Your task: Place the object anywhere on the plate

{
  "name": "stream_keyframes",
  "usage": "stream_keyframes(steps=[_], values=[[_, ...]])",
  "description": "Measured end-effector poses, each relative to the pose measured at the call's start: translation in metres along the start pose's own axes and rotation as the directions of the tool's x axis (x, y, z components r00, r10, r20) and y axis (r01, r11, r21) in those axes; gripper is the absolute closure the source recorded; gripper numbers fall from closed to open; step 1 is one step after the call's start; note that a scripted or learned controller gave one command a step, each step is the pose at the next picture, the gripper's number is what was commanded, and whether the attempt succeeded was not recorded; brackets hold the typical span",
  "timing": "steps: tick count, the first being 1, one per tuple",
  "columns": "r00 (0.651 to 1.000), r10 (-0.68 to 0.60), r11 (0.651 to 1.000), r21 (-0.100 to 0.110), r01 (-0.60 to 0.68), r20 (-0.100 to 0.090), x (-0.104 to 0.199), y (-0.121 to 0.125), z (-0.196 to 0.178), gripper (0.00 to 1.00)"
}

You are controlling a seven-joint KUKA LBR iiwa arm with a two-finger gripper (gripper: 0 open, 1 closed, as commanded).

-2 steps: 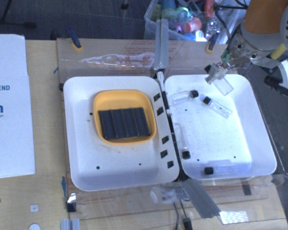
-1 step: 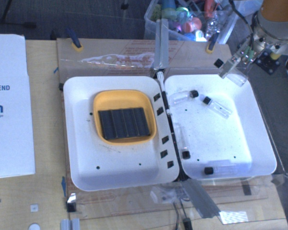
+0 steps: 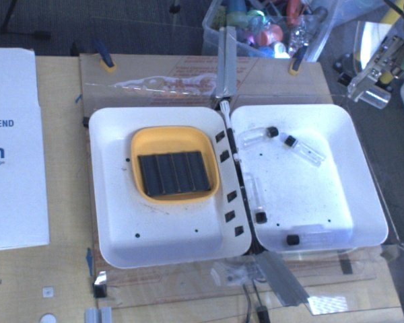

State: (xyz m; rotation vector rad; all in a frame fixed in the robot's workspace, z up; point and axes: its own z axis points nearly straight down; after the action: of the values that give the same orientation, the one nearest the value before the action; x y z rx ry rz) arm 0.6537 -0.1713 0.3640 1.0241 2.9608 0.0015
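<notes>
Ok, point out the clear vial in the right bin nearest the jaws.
The slanted vial in the right bin's far half, black cap at its upper-left end. The other three lie farther left or along the near edge.

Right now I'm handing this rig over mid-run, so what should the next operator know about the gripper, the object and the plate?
Gripper: at the upper right, outside both bins, nothing visibly held.
Plate: yellow, in the left bin.
Object: a dark ribbed block already lies flat on the plate, well inside its rim.
Right bin: a few small clear tubes with black caps, one near.
Done: judging by how things lie, the placing looks complete.
Left: likely nothing but confirming the block stays put.
</notes>
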Motion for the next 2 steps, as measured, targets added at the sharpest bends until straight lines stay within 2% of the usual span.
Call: stream_keyframes(steps=[1,2], values=[[0.999,-0.038,0.999,0.001,0.038,0.000,-0.0293,-0.0444,-0.0705,1.00],[0.926,-0.377,0.926,-0.001,0.377,0.002,-0.0354,-0.0367,-0.0724,1.00]])
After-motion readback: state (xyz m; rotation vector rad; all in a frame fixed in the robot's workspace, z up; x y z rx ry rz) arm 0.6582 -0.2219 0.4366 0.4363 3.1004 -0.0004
